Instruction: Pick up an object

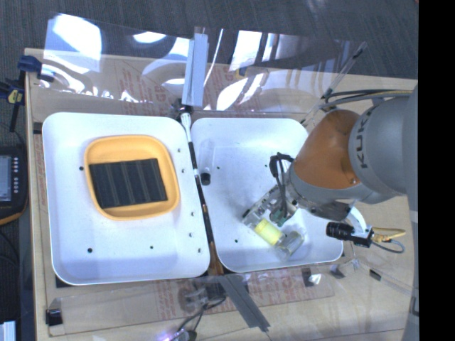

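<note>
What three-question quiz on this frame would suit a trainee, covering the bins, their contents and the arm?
1. True or false: the orange tray with a dark ribbed insert lies in the left bin.
2. Multiple choice: which bin is the arm reaching into? A) the left bin B) the right bin C) neither.
3. Fill in: the small object beside the tool in the right bin is ______ in colour.

Key
1. True.
2. B; the tool is low over the near part of the right bin.
3. Yellow. Whether the tool grips it cannot be told from this view.
</note>
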`<state>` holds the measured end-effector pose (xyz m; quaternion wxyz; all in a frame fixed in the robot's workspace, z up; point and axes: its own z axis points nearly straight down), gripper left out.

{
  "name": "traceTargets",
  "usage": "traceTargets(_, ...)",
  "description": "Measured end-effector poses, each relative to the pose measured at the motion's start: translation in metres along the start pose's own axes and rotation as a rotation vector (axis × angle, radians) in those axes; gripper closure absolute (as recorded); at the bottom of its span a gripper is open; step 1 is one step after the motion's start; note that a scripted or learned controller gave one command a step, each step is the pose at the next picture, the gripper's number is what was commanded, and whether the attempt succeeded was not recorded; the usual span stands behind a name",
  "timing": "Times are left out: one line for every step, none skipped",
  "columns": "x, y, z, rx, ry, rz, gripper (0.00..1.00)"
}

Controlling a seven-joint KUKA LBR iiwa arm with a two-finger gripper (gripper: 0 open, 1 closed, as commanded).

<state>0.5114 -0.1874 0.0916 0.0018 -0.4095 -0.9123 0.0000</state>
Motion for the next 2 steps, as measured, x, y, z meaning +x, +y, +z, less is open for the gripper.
traceTargets(-0.051,0.026,-0.001,-0.002,-0.005,-0.170,1.00)
traceTargets(-0.036,0.064,-0.151,-0.002,-0.006,-0.216,1.00)
